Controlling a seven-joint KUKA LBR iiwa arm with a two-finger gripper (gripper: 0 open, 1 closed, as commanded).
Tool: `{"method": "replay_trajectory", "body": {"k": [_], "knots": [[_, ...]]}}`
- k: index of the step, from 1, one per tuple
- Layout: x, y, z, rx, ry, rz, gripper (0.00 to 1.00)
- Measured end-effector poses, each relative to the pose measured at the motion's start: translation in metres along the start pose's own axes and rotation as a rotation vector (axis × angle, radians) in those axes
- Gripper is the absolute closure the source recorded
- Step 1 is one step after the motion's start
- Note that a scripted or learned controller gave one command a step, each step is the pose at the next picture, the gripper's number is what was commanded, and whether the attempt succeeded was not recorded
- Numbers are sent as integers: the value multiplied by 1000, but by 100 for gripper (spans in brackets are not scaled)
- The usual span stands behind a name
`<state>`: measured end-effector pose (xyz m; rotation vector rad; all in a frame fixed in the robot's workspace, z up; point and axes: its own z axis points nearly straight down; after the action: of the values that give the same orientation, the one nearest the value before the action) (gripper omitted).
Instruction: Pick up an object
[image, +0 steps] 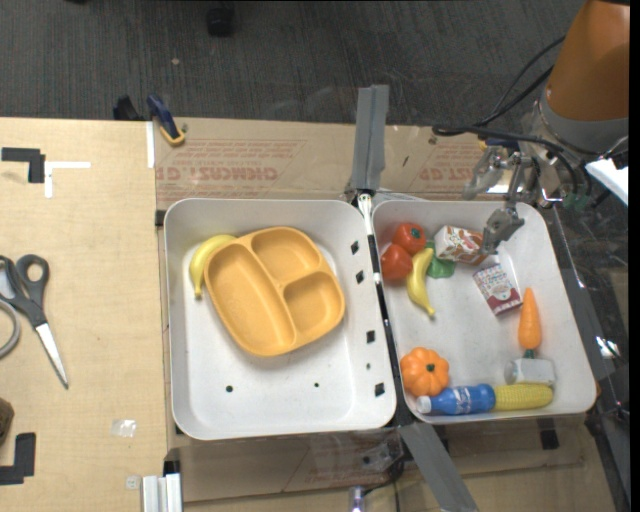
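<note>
The right bin (560, 290) holds several small items: two red tomatoes (407, 238), a small yellow banana (420, 281), a red and white packet (459, 243), a red carton (497, 287), a carrot (529, 320), an orange pumpkin (425, 371), a blue bottle (462, 400) and a corn cob (525, 396). My gripper (499, 226) hangs over the bin's upper right part, just right of the packet and above the carton. I see nothing held in it. The orange-banded arm enters from the top right.
The left bin (190, 390) holds a yellow divided plate (272, 290) with a banana (205, 260) against its left edge. A hinged divider (372, 300) separates the bins. Scissors (36, 312) lie on the wooden bench at the far left. Cables hang by the arm.
</note>
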<state>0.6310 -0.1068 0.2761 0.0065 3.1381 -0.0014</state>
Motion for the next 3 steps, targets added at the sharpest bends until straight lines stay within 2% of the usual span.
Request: {"method": "replay_trajectory", "body": {"k": [1, 2, 3], "knots": [[-7, -73, 139, 1, -3, 5, 0], [-4, -70, 163, 8, -40, 50, 0], [29, -116, 164, 7, -40, 108, 0]]}}
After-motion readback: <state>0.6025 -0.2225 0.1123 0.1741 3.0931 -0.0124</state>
